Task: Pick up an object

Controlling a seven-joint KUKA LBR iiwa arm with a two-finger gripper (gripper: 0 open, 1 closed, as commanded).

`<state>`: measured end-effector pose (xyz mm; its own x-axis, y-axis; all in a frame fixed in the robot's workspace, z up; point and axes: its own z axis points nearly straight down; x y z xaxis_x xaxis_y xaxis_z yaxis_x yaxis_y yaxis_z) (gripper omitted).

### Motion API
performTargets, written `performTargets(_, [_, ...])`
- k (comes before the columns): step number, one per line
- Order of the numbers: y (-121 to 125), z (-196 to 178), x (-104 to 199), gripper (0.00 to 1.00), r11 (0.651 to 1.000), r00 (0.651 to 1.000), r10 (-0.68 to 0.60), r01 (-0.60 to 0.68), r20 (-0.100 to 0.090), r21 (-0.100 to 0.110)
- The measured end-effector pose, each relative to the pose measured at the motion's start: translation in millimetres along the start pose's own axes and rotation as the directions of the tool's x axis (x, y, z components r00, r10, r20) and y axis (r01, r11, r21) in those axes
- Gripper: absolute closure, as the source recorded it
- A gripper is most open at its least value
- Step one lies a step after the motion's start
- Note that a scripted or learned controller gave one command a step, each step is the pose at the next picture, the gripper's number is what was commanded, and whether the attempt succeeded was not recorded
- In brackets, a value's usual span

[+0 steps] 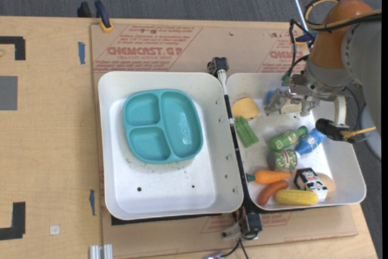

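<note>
The gripper [290,101] hangs over the right bin [354,182]; whether it is parted or together cannot be told. Just left lies a yellow toy wedge [245,108], then a green block [247,131]. Below sit a green bottle [287,139] and a carrot [270,177]. Farthest left, the teal divided plate [162,125].

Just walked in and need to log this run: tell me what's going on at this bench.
A grey robot arm with an orange band reaches in over the right white bin, its gripper hovering near the bin's far end above a pile of toy food. A yellow wedge, green bottle, orange carrot and yellow corn cob all lie in the bin. The left white bin holds a teal divided plate.
</note>
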<state>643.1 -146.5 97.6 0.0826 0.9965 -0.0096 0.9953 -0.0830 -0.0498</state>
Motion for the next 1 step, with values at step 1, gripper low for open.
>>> performTargets(1, [15.3, -96.7, 44.1, 1.00, 0.949, 0.950, 0.313, -0.313, -0.024, -0.045])
